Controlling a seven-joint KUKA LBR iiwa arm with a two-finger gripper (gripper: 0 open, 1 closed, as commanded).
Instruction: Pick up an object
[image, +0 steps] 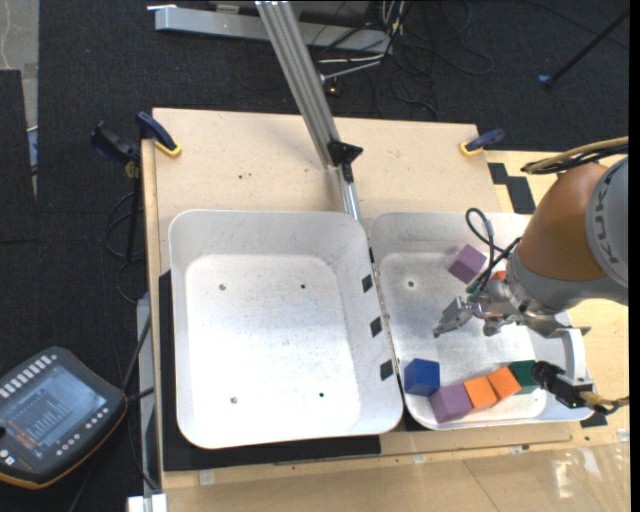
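Right bin (400, 240) holding five blocks, two purple, one blue, one orange, one green, far purple block (467, 264) tilted cornerwise, four near blocks in a slanted row, hand (452, 318) spread, holding nothing, between them.

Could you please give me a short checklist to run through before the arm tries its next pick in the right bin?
1. Blocks lie within the right bin: ok; blue block, purple block, orange block and green block sit along its near edge.
2. Gripper is over the right bin: ok.
3. Nothing is between the jaws: ok.
4. Jaws open or shut: cannot tell.
5. Target stands apart from its neighbours: not ok for the near row, which is packed; ok for the purple block near the arm.
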